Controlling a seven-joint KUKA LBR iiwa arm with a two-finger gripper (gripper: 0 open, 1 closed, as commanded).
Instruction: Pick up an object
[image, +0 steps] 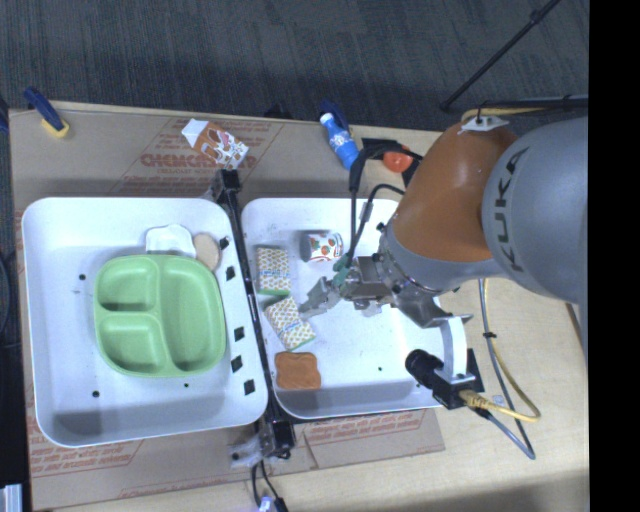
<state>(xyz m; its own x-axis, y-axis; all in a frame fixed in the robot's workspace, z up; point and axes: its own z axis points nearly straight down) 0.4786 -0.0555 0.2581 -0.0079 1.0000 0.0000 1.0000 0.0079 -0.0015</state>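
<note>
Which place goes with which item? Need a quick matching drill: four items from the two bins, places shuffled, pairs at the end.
Items:
1. green divided tray
2. brown toast-like piece
3. small printed cup
4. gripper

Places:
A. right bin, upper middle
B. over the right bin, above a patterned packet
C. left bin, centre
D. right bin, near its front edge

Pairs: 1-C, 2-D, 3-A, 4-B

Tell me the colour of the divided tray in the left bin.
Light green: the divided tray, seen best in the camera view.
</note>
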